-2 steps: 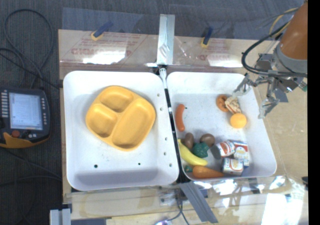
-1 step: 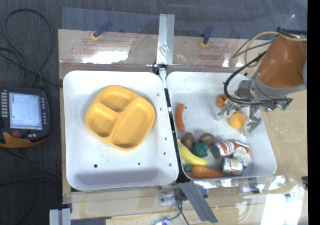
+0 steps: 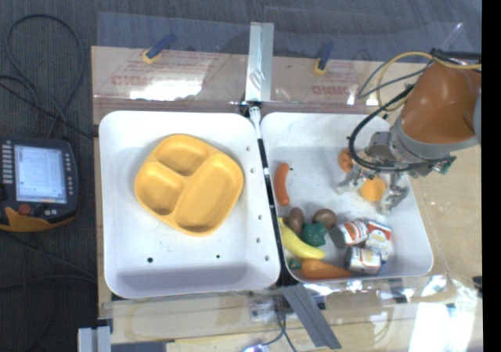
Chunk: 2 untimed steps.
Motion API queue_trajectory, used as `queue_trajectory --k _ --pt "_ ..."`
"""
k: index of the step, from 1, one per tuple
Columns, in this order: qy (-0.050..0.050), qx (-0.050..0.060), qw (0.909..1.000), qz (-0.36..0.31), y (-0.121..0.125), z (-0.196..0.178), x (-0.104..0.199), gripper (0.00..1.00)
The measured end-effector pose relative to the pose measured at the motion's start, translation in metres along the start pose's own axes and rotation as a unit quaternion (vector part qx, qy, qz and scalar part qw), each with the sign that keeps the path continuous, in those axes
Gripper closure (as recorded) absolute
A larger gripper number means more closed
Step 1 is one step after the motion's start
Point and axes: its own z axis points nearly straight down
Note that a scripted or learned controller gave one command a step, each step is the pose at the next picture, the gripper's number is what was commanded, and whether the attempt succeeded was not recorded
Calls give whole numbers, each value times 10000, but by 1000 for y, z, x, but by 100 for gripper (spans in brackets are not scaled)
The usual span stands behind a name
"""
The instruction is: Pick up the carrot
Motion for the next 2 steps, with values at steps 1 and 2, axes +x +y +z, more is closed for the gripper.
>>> queue_trajectory --k 1,2 --pt "-11 37 10000 -9 -2 -12 -3 100" --pt "11 22 10000 18 35 -107 -47 100"
